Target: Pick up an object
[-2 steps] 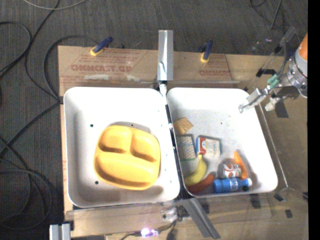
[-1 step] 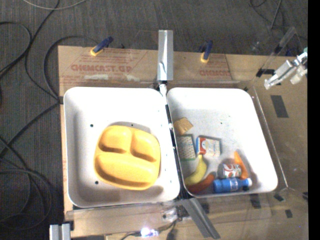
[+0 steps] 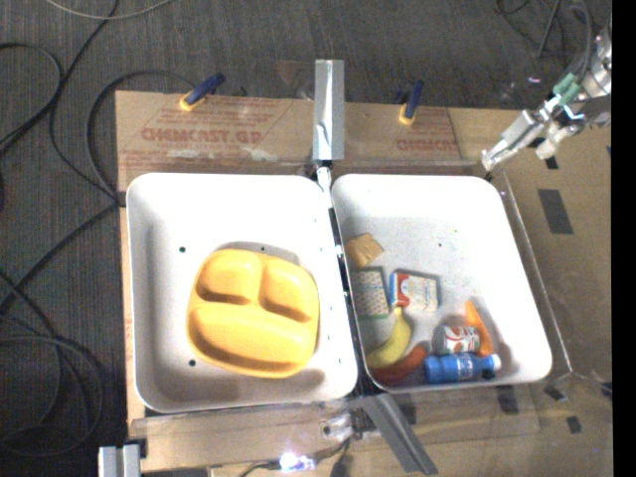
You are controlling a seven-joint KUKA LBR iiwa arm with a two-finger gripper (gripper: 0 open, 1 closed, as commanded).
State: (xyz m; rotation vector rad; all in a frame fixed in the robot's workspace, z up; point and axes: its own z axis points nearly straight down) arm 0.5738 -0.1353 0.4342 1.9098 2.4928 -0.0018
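Note:
My gripper (image 3: 500,151) hangs at the upper right, just outside the far right corner of the right bin (image 3: 497,217), holding nothing that I can see. The right bin's near half holds a banana (image 3: 394,341), a blue bottle (image 3: 459,368), a red and white can (image 3: 459,339), a small white and red box (image 3: 413,291), a checked packet (image 3: 370,293), a tan cracker-like piece (image 3: 364,249), a red item (image 3: 399,372) and an orange carrot-like piece (image 3: 478,320). A yellow divided tray (image 3: 256,311) lies in the left bin (image 3: 159,227).
Both bins rest on a cardboard sheet (image 3: 229,132) clamped at the back by blue and yellow clips (image 3: 202,91). A metal post (image 3: 328,117) stands at the back between the bins. The far half of the right bin is bare white floor.

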